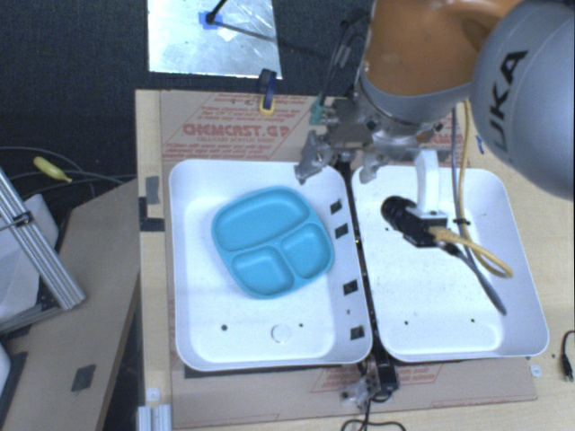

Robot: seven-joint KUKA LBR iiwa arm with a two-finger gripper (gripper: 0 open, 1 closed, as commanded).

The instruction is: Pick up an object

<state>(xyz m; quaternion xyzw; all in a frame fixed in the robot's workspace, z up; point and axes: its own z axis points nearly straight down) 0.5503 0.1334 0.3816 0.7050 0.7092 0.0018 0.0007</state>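
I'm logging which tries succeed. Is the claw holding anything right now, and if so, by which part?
Nothing shows in the claw. It sits above the far edge of the bins, and the blue plate lies flat in the left bin, apart from it.

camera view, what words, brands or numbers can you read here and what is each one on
"CHEMCAST GP", red print on the brown cardboard sheet behind the bins.
"UKA", black letters on the grey arm at upper right, part of a longer word cut off by the arm's curve.
Smaller red print beside and under "CHEMCAST GP", and more along the cardboard's front edge, is too blurred to read.
The blue divided plate and the white bins bear no readable text.
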